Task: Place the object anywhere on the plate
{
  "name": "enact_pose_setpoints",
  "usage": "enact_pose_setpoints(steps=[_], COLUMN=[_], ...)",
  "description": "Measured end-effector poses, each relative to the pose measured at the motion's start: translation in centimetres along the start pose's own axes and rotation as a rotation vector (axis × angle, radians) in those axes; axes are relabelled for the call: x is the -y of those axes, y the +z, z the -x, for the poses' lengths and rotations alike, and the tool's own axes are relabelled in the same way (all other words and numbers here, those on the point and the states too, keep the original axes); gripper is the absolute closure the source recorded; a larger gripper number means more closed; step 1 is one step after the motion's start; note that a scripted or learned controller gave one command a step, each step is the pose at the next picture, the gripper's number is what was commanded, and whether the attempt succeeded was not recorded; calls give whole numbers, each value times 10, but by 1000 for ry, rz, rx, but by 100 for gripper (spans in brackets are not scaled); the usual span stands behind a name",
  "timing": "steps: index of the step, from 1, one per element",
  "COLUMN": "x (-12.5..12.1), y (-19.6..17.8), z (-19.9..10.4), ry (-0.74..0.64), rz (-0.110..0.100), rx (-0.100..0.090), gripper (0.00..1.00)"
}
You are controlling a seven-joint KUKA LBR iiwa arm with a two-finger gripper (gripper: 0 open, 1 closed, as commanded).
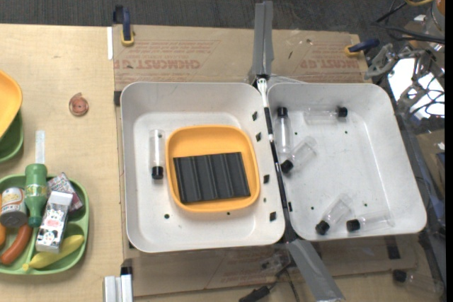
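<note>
An orange plate [211, 135] sits in the middle of the left white bin [134, 223]. A black ribbed rectangular block [212, 177] lies flat on the plate and covers most of its centre. To the left of the plate, a clear tube with a black cap [156, 152] lies on the bin floor. It is close to the plate's rim but off the plate.
The right bin [382, 166] holds several clear tubes with black caps, such as one along its left wall [282, 131] and two near the front [333, 216]. A green tray of toy food [79, 245] sits on the bench at far left. Cables hang at right.
</note>
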State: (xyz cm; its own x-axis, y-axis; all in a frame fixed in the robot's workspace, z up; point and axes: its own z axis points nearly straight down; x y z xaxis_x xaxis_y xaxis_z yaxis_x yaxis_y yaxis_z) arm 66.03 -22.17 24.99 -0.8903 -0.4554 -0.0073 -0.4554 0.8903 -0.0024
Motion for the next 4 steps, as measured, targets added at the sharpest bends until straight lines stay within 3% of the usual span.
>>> enact_pose_setpoints(steps=[1,2,4], x=[-1,-1,-1], y=[9,10,3], z=[0,0,0], ry=[-238,-322,-782], rz=[3,2,3], rx=[-2,-1,1], gripper=[0,0,0])
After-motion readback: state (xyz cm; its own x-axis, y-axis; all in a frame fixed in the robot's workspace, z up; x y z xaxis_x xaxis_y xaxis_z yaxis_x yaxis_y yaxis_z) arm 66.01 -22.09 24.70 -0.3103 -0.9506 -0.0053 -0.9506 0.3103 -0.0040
